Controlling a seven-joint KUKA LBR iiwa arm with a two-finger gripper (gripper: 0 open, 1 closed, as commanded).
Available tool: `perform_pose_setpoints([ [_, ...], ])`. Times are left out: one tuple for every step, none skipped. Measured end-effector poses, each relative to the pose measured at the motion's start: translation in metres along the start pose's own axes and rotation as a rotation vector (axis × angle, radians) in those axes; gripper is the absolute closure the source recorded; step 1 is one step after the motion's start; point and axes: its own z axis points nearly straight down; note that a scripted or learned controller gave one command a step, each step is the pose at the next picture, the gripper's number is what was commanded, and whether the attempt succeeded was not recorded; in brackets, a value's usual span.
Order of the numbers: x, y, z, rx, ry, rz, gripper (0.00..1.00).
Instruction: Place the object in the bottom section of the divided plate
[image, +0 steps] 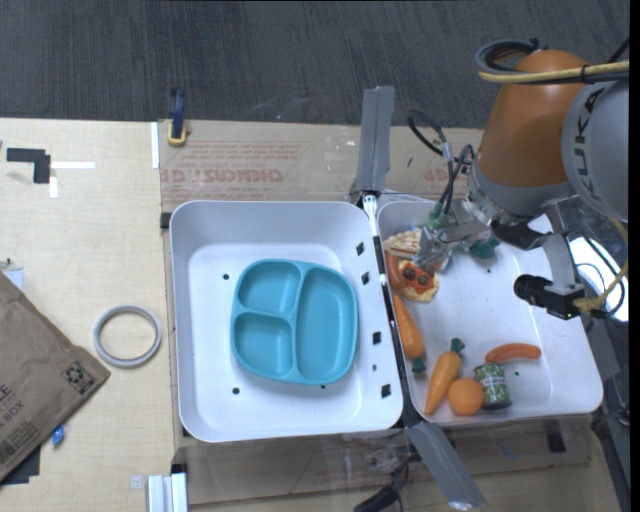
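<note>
Your arm (545, 110) reaches in from the right, bent down over the right bin (575, 390). Its gripper (437, 250) hangs low just above the pizza slice (415, 280); you cannot tell how it is set. Well to the gripper's left, the blue divided plate (296, 322) sits in the left bin (200, 300).

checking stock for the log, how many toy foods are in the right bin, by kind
carrots: 2, one long along the left wall, one stubby with a green top
pizza slice: 1
orange: 1
sausage: 1
green can: 1
flat tan piece near the pizza, kind unclear: 1
total: 7
</note>
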Motion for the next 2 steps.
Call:
perform_pose_setpoints([
  [0.1223,0.0005,0.0331,0.0,-0.001,-0.096,1.0],
  [0.1218,0.0005,0.0329,0.0,-0.001,-0.095,0.0],
])
